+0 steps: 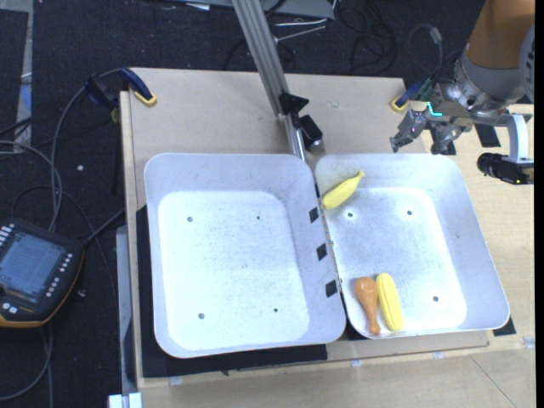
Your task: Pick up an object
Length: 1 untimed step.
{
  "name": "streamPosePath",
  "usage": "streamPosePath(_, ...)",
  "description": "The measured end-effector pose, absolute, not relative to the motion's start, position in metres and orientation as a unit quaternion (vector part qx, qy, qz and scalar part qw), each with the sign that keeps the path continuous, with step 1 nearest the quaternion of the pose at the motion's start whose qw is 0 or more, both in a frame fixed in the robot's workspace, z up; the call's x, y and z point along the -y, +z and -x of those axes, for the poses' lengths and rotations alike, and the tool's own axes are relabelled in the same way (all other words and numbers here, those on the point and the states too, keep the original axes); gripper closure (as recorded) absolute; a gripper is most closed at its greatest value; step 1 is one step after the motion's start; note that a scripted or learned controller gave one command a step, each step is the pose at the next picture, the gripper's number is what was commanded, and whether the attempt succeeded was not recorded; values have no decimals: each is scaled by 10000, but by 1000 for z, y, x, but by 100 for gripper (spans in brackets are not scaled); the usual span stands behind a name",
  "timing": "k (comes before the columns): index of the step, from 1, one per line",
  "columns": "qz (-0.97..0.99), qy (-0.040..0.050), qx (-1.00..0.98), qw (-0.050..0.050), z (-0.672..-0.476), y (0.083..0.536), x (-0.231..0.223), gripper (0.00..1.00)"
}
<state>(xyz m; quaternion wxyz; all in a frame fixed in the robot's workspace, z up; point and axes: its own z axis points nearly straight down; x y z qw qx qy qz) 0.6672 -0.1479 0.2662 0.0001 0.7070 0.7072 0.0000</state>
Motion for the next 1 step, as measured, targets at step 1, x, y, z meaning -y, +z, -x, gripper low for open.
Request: streamPosePath(1, -7070, 0, -7072, 0, -667, 266, 148, 0)
